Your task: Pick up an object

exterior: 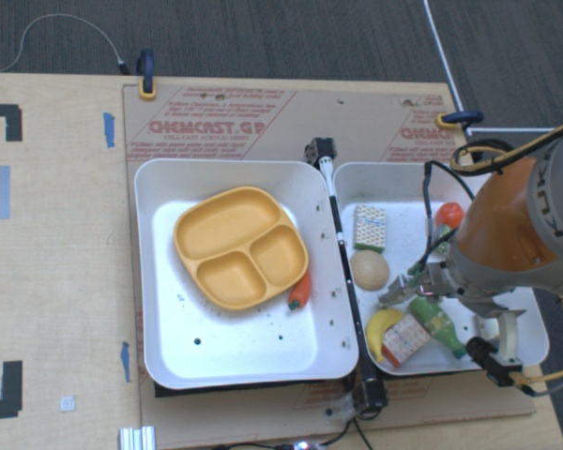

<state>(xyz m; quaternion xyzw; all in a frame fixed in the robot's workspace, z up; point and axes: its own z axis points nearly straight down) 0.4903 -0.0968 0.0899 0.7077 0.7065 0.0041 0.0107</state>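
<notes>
The tool [401,292] was down in the right bin [535,345], close to a tan ball [369,270], a green bottle [438,324] and a yellow banana [382,326]. I could not tell if it was open or holding anything. The left bin [159,279] had a yellow plate [239,247] with a small carrot [300,292] beside it.

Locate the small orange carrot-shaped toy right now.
In the camera view the small orange carrot-shaped toy lies in the left white bin, against the lower right rim of the yellow three-compartment plate, near the divider between the bins.
</notes>
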